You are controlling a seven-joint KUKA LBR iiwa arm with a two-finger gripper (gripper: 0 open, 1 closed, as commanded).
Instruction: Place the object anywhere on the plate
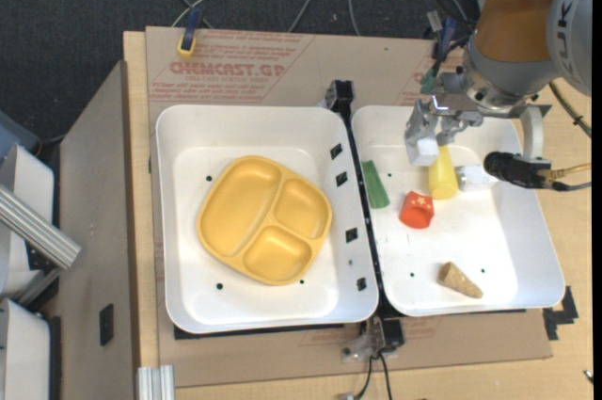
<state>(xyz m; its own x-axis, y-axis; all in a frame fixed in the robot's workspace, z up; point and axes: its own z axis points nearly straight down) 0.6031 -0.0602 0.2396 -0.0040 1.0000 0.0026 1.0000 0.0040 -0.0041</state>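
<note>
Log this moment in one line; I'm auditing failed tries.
gripper: over right bin, at yellow object | grasp: cannot tell | plate: left bin, bare | task: not done

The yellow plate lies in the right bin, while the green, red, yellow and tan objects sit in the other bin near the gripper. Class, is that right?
Not quite. The camera view shows the yellow plate in the left bin, not the right. The rest holds: the green object, red object, yellow object and tan object sit in the other bin, near the gripper.
</note>
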